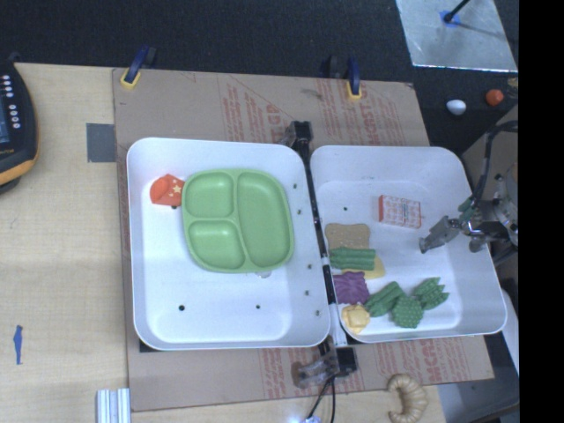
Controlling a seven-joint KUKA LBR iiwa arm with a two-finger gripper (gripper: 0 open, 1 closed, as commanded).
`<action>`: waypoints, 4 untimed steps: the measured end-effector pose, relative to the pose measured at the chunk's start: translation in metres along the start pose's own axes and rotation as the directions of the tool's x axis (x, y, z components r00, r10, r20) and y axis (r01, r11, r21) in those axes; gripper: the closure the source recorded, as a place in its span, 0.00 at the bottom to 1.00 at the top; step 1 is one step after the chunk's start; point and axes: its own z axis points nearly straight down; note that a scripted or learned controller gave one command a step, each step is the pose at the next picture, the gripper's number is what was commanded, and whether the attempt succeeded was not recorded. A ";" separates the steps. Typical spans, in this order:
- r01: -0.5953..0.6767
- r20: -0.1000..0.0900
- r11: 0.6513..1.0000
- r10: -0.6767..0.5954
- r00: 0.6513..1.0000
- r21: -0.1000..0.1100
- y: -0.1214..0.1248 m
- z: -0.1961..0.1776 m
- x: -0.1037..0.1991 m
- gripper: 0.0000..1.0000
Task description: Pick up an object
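Curly and tan, a little toy lies on the surface at the very bottom, at about five o'clock from the left bin.

Going from the left, that bin holds a green plate with three parts. A red toy touches the plate at its nine o'clock side.

Next comes the right bin, where the toys to pick from are. A brown bread slice sits near the middle. A green bean toy lies just under it, at six o'clock. A purple toy and a yellow toy come lower down. Three bumpy green toys lie at about five o'clock in the bin. A red and white packet lies at one o'clock from the bread.

At three o'clock in this bin is the gripper. It reaches in from the right, tipped low and pointing left. I cannot tell how its jaws stand. Nothing looks picked up yet, so this seems like the reaching step. I think the next move needs it to go down over one toy, maybe the packet or a green one close by.
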 end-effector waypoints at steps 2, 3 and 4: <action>-0.002 -0.002 1.000 0.002 1.000 0.007 0.018 0.106 -0.023 0.00; 0.004 0.002 1.000 -0.004 1.000 -0.012 0.151 0.103 -0.022 0.00; -0.001 0.000 1.000 0.001 1.000 0.002 0.123 0.105 -0.023 0.00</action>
